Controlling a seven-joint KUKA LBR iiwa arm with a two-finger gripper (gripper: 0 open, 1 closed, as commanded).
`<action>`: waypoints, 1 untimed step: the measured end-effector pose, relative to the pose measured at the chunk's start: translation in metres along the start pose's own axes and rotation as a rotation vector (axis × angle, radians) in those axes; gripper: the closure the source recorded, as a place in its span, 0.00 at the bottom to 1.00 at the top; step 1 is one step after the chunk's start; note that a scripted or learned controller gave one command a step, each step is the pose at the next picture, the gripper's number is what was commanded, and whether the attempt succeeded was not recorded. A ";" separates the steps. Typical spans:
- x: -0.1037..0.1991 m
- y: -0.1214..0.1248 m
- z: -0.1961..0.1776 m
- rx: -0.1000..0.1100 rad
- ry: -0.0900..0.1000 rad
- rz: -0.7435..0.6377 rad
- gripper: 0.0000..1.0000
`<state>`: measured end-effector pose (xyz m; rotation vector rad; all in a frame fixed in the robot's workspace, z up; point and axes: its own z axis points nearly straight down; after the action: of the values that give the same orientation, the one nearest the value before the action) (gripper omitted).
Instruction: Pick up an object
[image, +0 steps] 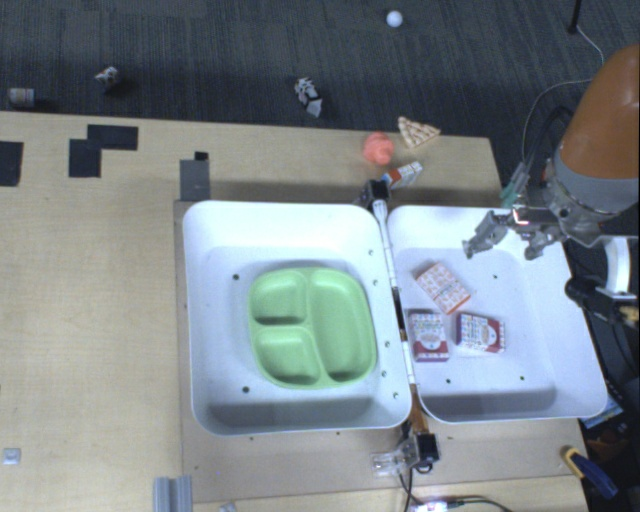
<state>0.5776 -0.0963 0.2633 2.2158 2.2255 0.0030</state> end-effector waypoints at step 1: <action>-0.052 -0.015 0.165 -0.011 -0.004 0.002 0.00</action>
<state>0.5634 -0.1481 0.0983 2.2110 2.2156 0.0107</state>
